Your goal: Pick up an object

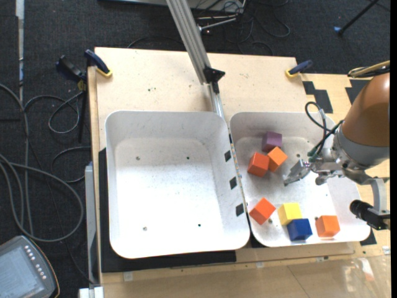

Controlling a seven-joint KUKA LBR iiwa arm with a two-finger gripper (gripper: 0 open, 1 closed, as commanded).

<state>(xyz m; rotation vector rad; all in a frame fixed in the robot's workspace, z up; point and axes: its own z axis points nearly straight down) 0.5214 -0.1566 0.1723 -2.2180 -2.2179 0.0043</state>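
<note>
- The jaws (296, 174) hang low over the bin at the worktop's right side (347, 231), beside the orange blocks (267, 160) and purple block (272, 140)
- Whether they are apart or together I cannot tell
- Nothing looks lifted: another orange block (262, 210), the yellow (288, 213) and blue (299, 229) blocks lie near the front edge
- The pick is not yet done
</note>
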